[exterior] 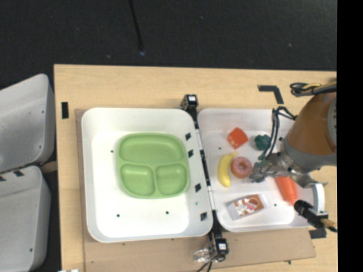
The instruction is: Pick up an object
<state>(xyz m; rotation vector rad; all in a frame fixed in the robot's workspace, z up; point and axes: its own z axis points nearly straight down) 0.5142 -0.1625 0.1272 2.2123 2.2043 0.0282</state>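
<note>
My gripper (260, 173) sits low in the right bin (218, 123), at the middle right of the frame, with my grey wrist and orange band rising behind it toward the right edge. Just to its left, touching or very nearly touching the tip, lies the pink ring (242, 167); from this slanted view I cannot tell whether contact is made. Whether my hand is released or clenched I cannot tell either, since the dark tip blurs together, and nothing shows clearly inside it.

The yellow banana (225, 170) lies against the ring's left side, curving down the bin. Above the ring, toward the upper middle of the bin, is the orange-red block (238, 137), and to its right, just above my gripper, the dark green piece (262, 141). An orange carrot-like piece (287, 189) lies just right of and below my gripper, partly under my wrist. Near the bin's lower edge rests the flat packet with a red print (247, 205).

That makes six things in the right bin, one of each. The left bin (91, 152) holds one green divided plate (152, 164), with three compartments, near its centre.
</note>
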